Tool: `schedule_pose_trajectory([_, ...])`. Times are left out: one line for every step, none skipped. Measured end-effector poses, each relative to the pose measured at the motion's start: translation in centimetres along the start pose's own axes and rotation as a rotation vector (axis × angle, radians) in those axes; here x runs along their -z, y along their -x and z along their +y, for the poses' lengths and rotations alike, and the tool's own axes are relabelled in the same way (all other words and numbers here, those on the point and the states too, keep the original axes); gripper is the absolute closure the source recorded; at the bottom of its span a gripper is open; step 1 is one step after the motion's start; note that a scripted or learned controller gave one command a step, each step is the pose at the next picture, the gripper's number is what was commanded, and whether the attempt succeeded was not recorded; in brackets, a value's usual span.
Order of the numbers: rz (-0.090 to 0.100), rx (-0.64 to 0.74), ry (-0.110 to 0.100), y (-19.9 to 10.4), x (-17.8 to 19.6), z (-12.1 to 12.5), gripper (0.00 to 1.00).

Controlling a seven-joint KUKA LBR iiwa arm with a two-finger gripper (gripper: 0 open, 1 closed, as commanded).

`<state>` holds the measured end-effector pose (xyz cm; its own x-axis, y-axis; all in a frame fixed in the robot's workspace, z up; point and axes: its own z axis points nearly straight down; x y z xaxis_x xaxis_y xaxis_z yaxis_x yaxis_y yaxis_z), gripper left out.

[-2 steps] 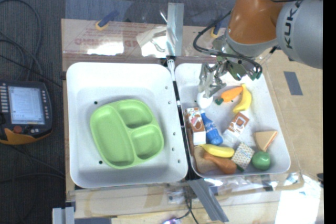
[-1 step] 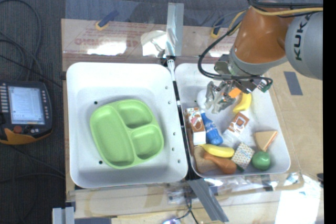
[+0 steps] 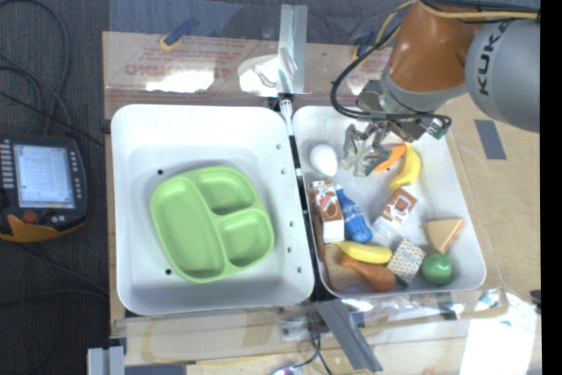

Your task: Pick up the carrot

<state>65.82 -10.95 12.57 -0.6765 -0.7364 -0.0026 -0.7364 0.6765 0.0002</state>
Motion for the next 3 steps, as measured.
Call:
schedule_pose_trajectory([-0.006, 0.124, -0.012, -1.9, 10.8, -3.5, 1.0])
schedule_pose_trajectory([0.001, 0.227, 0.01, -4.0, -0.9, 0.6, 1.0])
schedule_pose_trajectory([-0.005, 0.515, -0.009, -1.5, 16.9, -3.1, 1.0])
